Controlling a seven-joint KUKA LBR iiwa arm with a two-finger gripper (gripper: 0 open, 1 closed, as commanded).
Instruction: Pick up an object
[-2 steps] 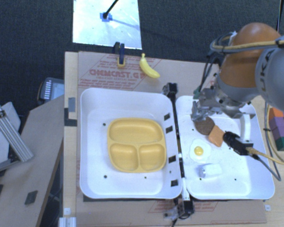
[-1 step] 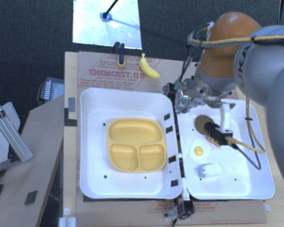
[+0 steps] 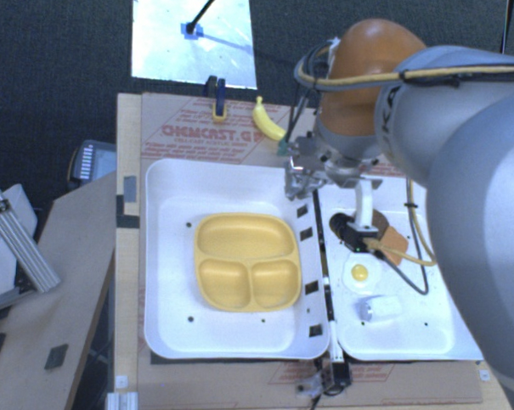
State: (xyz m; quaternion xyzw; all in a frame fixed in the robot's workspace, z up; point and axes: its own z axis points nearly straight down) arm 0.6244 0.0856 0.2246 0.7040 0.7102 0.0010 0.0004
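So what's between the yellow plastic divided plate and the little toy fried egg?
Between plate and egg, only the two white bins' adjoining side walls, dotted with small black tabs, in the camera view.

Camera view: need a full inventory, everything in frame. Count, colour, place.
bins: 2, white, side by side as viewed: left bin, right bin
divided plate: 1, yellow, middle of left bin
fried egg toy: 1, white with yellow yolk, right bin
small object: 1, white, right bin, nearer the camera than the egg; type unclear
flat piece: 1, orange-brown, right bin, behind the egg
banana: 1, yellow, on cardboard behind the bins
clamp: 1, dark and yellow, cardboard's back edge
cardboard sheet: 1, brown, red print, under bins
arm: 1, grey, orange band, from right
gripper: 1, over the bins' shared edge, at the back
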